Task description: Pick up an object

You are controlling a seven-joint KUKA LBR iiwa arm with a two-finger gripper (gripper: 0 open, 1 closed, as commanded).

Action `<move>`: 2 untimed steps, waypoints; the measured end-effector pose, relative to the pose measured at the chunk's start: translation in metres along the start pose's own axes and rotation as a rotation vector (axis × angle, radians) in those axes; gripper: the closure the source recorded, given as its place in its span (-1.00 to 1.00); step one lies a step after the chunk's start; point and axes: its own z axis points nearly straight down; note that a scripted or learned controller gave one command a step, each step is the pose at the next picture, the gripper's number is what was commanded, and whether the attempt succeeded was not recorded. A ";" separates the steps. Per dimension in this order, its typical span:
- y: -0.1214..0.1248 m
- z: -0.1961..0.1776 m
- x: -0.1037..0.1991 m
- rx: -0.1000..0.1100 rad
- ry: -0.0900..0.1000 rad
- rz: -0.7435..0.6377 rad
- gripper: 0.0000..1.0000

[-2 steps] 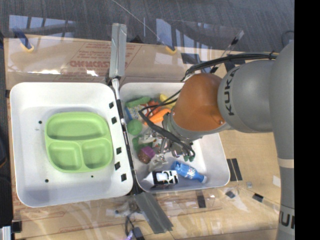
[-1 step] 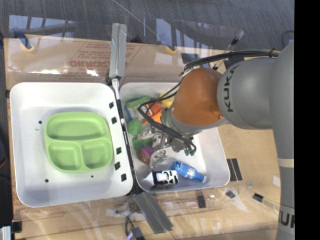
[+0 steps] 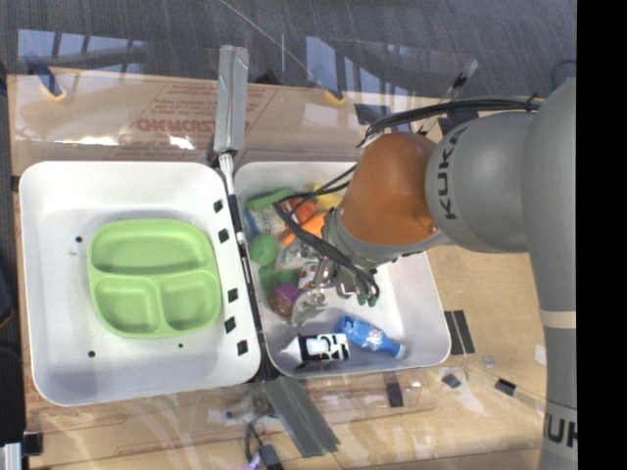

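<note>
The right white bin (image 3: 423, 292) holds a pile of small objects. Among them are a green ball (image 3: 263, 250), a purple item (image 3: 284, 298), an orange piece (image 3: 312, 219) and a green strip (image 3: 270, 202). A blue bottle (image 3: 373, 338) and a black-and-white object (image 3: 323, 349) lie near the bin's front wall. My gripper (image 3: 315, 284) hangs low over the pile, just right of the green ball and the purple item. The orange wrist band (image 3: 390, 192) hides the objects behind it.
The left white bin (image 3: 49, 292) carries a green three-compartment tray (image 3: 154, 277). A grey divider post (image 3: 231, 96) stands between the bins at the back. Black clips line the shared wall. The grey arm fills the right side.
</note>
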 end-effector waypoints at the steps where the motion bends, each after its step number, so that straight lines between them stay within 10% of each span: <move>1: -0.006 0.000 -0.013 0.001 0.000 0.134 -1.00; 2: 0.002 0.000 0.006 0.000 0.004 0.266 -1.00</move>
